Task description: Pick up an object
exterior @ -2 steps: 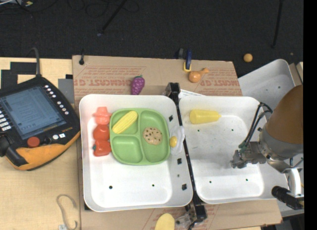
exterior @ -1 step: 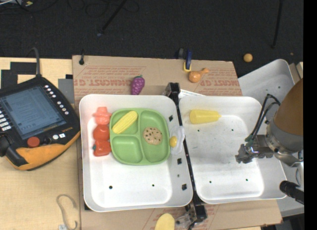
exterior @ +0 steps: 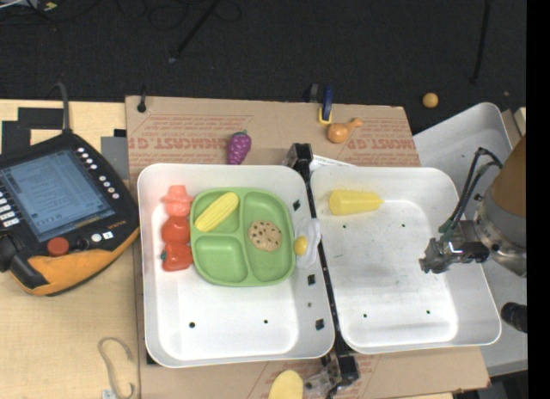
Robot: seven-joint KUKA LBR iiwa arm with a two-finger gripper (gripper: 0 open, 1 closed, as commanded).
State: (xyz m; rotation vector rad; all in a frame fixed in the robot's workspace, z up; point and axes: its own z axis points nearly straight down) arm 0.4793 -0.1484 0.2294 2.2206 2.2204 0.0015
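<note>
My gripper (exterior: 432, 261) hangs over the right edge of the right bin (exterior: 387, 320), close to its floor, with nothing visible between its fingers. A yellow cheese wedge (exterior: 353, 202) lies at the far left of that bin, well away from the gripper. The left bin (exterior: 223, 320) holds a green divided plate (exterior: 225, 261) carrying a corn cob (exterior: 215, 211) and a cookie (exterior: 265, 235). Red and pink toy pieces (exterior: 176, 230) lie left of the plate. A small yellow item (exterior: 302, 246) sits at the plate's right rim.
A purple grape bunch (exterior: 239, 146) and an orange pear-shaped toy (exterior: 341, 130) rest on the cardboard behind the bins. A yellow object (exterior: 286, 384) lies in front of them. A teach pendant (exterior: 60, 208) sits at the left.
</note>
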